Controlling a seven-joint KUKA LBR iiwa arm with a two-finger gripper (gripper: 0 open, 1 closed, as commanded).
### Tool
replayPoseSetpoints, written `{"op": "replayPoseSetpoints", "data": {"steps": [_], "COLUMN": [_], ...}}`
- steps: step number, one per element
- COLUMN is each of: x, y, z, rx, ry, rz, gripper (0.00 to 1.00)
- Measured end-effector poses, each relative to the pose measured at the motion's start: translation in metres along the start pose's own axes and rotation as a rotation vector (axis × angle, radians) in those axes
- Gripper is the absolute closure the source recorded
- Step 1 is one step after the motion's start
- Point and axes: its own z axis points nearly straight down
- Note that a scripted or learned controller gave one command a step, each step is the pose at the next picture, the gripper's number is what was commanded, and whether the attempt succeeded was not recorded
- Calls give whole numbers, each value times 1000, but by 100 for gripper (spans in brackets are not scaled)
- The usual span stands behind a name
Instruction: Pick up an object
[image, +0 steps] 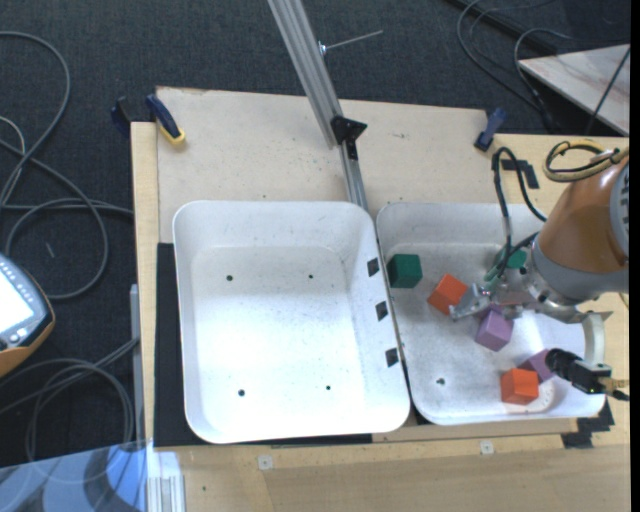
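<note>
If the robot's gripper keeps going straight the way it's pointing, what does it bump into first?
Probably the orange block. The gripper points toward the picture's left, low over the right bin, and that block sits right at its tip. The purple block lies just beside it, and depth is hard to judge from above.

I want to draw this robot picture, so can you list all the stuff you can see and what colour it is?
Bins: two, white, side by side on the bench.
Green block: one, right bin, upper left part.
Orange blocks: two, right bin; one near the middle, one near the front edge.
Purple blocks: two, right bin; one beside the gripper, one lower right.
Clamps: blue, at the board's back corners.
Metal pole: one, grey, slanting over the board.
Cables: dark, on the floor.
Arm: grey and orange, from the right.
Gripper: over the right bin.
</note>
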Motion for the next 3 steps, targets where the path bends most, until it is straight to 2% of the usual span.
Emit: {"op": "replayPoseSetpoints", "data": {"steps": [1,2,3], "x": [0,35,33], "y": [2,-20,-20], "z": [-11,-48,-46], "rx": [-4,36,38], "ry": [-1,12,11], "rz": [0,-2,1], "gripper": [100,100,0]}}
